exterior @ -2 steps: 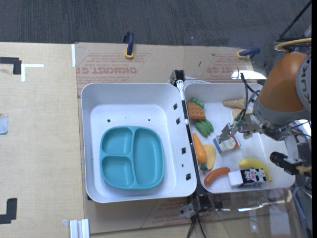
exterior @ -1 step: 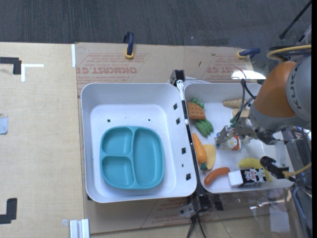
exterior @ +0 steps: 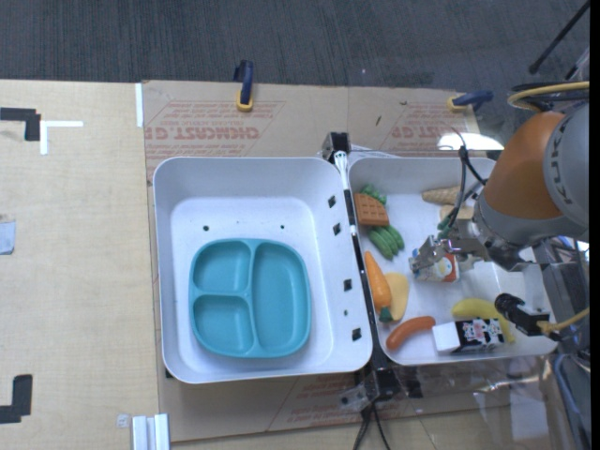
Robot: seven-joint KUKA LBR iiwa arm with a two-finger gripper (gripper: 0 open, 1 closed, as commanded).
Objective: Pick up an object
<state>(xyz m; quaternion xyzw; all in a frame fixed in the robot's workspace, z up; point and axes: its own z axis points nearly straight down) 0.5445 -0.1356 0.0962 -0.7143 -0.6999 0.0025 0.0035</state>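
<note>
A teal divided plate [exterior: 250, 297] sits in the left bin [exterior: 169, 251]. In the right bin [exterior: 412, 178], toy food lines the left wall — the carrot [exterior: 378, 281] runs far-to-near, just left of the gripper [exterior: 433, 261], whose grip I cannot tell; a sausage [exterior: 410, 331] lies nearer.

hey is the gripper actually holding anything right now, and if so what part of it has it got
It cannot be told. The gripper sits low in the right bin, right against a small orange and white object, but the view is too small to show a hold.
</note>
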